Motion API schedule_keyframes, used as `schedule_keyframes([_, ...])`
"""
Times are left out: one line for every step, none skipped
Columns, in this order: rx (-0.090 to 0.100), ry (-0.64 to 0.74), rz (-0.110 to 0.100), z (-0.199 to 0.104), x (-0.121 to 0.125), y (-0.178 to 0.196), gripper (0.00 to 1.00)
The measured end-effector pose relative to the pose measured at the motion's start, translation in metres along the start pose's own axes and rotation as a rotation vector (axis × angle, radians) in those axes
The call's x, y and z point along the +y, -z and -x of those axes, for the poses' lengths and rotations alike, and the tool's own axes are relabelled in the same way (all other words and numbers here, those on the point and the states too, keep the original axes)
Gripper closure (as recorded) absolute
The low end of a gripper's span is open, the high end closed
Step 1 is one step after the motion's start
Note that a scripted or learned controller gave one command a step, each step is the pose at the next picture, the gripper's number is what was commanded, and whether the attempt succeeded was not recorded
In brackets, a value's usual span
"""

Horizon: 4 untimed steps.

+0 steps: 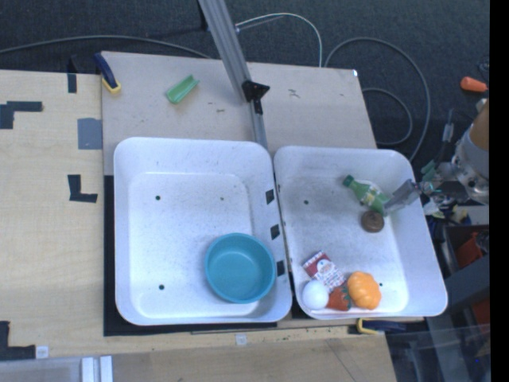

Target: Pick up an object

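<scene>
My gripper (402, 194) reaches in over the right rim of the right bin (334, 161), its grey tip low and just right of a small green bottle (364, 191) lying on its side. A brown round object (372, 222) sits directly below the bottle, close to the tip. At the bin's front edge lie a red-and-white carton (323, 267), a white egg (315, 294), a small red item (339, 299) and an orange fruit (364, 290). A blue bowl (239, 267) stands in the left bin (159, 165). I see nothing in the gripper.
A slanted metal pole (227, 34) crosses the bench behind the bins. A green item (181, 89) and a blue-yellow clamp (106, 73) lie on the board at the back left. Cables run over the dark floor at the back right.
</scene>
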<state>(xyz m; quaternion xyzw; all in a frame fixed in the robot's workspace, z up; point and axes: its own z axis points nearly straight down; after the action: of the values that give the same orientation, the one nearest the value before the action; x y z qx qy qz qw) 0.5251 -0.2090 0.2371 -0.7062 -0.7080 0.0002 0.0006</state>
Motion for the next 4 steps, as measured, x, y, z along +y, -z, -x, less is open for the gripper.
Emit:
schedule_keyframes([0.000, 0.000, 0.000, 0.000, 0.000, 0.000, 0.00])
schedule_keyframes([0.000, -0.001, -0.004, 0.000, 0.004, -0.045, 0.00])
schedule_keyframes([0.000, -0.002, -0.005, 0.000, -0.001, -0.089, 0.00])
schedule_keyframes([0.001, -0.001, -0.006, -0.001, -0.003, -0.144, 0.00])
